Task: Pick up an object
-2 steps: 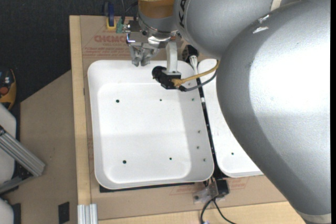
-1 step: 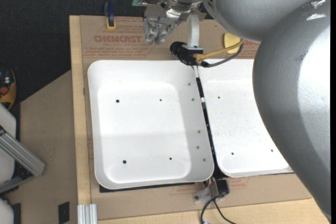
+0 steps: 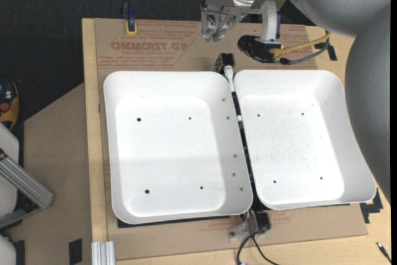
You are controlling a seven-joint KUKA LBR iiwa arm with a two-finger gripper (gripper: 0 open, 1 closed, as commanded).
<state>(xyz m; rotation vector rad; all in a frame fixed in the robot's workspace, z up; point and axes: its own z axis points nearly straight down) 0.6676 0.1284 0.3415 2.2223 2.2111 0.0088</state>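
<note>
From the camera view, the gripper (image 3: 215, 28) hangs over the far edge of the bench, beyond the bins and just behind the seam where they meet. I cannot tell whether its jaws are spread or pressed together (the metal tips blur into one bright cluster), and I see nothing pinched in them.

Ahead of the jaws and to one side lies the left bin (image 3: 111, 133); ahead and to the other side lies the right bin (image 3: 347, 110). Both are shallow, smooth white plastic with rounded corners, and each floor carries four small dark dots that look like fixings, not loose items. I can pick out no object to lift on either floor, so I can't judge weight, stiffness or a place to take hold.

Directly ahead of the jaws, a small black clip (image 3: 224, 61) sits at the head of the seam. It looks rigid and fixed. Under the bins is a matte brown board (image 3: 155, 45) with red lettering, and a blue and yellow clamp (image 3: 129, 17) stands well off to the side of the jaws.
</note>
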